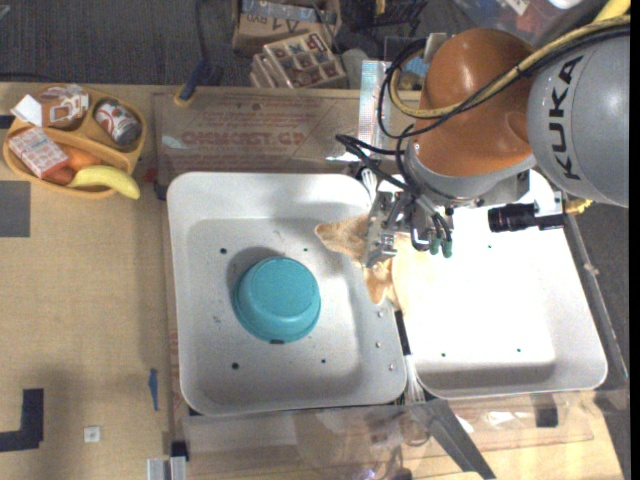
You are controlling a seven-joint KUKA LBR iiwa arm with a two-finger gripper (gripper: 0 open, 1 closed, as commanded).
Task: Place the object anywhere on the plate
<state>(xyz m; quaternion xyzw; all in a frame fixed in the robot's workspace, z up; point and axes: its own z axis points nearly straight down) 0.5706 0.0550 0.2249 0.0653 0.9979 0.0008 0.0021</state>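
Teal plate [278, 299] sits in left bin [200, 218]; tan object [350, 236] at claw [383, 240].

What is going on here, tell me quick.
A grey KUKA arm reaches in from the right, its gripper low over the seam between the two white bins. A tan, floppy object lies right at the gripper, draped across the left bin's right rim; whether it is gripped is unclear. The teal plate, upturned like a bowl, sits in the left bin with nothing on it yet.
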